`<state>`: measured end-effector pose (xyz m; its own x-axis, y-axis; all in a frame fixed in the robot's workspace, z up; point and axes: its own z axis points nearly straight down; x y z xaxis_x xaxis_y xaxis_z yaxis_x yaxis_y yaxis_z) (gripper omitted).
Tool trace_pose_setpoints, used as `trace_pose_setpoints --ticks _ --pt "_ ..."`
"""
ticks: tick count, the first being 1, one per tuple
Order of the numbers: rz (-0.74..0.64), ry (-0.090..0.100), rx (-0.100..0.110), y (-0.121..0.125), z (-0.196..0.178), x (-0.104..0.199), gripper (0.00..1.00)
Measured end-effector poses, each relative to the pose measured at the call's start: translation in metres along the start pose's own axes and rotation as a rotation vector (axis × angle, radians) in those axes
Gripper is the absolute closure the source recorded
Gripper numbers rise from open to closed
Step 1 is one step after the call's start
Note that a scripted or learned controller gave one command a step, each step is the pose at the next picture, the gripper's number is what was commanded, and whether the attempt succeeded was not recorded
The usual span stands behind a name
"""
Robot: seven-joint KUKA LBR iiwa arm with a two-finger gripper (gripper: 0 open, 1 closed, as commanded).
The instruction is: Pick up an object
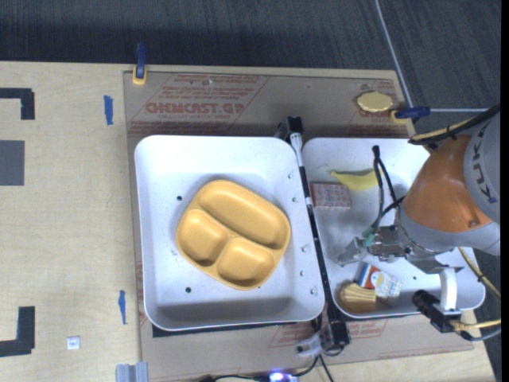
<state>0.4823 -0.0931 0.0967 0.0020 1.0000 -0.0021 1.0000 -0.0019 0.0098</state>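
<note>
Objects for picking are found in the right bin [318, 153]. A banana [355, 179] lies toward 12 o'clock in that bin, a small brown packet [330, 195] toward 10 o'clock, and a pale cup-like item [358, 296] with a printed carton [378, 282] just beside it toward 6 o'clock.

The gripper [358, 249] is seen over the middle of the right bin, at the end of the arm [445, 197] that enters from 3 o'clock. Whether it is released or clenched cannot be told; nothing is visibly carried by it.

From the gripper, the carton and the cup-like item lie near, toward 5 to 6 o'clock. The packet lies toward 11 o'clock, somewhat farther. The banana lies toward 12 o'clock, farthest, with its long axis running roughly from 9 to 3 o'clock.

The carton is judged to be the nearest candidate. A short shift toward 5 o'clock is likely required before any descent. The carton touches or nearly touches the cup-like item, so a clean closure on one alone may be hindered.

The left bin [151, 157] holds a yellow tray [232, 233], well apart from the gripper toward 9 o'clock.
</note>
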Motion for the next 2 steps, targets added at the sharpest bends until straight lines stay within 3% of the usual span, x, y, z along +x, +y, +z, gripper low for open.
trace_pose_setpoints --ticks 1,2 --pt "-0.002 0.002 0.008 -0.003 0.011 0.002 0.00" --pt "0.000 0.000 0.001 0.000 0.000 0.001 1.00"
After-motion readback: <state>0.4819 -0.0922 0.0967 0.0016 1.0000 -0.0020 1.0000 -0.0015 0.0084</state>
